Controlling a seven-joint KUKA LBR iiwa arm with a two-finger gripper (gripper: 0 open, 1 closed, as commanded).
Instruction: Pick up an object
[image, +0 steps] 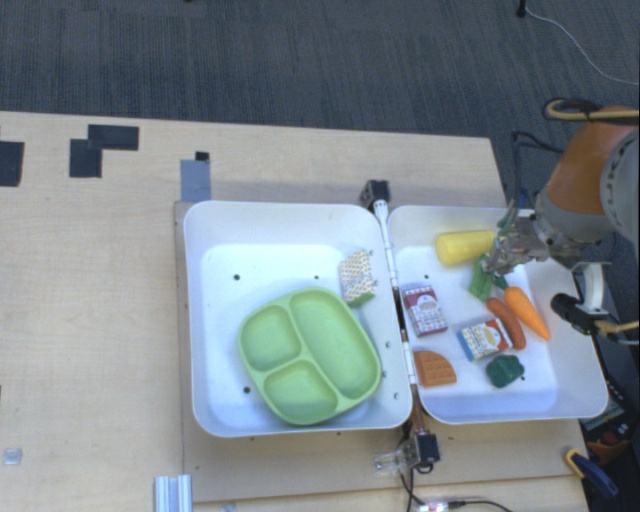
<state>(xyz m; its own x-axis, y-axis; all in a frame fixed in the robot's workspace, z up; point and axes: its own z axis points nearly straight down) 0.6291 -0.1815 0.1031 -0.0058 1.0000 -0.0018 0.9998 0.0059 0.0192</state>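
From above, the gripper (497, 254) hangs low in the right bin (575, 400), beside a yellow corn cob (464, 246) and carrot (525, 312), apparently lining up a pick; its opening cannot be told. A green divided plate (308, 355) fills the left bin (215, 300).

Looks like a robotics lab: pale wooden bench (90, 300) on dark grey carpet (300, 60), black tape marks (100, 148) far across from the gripper (503, 250), two white bins (300, 222) clamped side by side, loose cables (580, 50) trailing behind the arm (590, 185).
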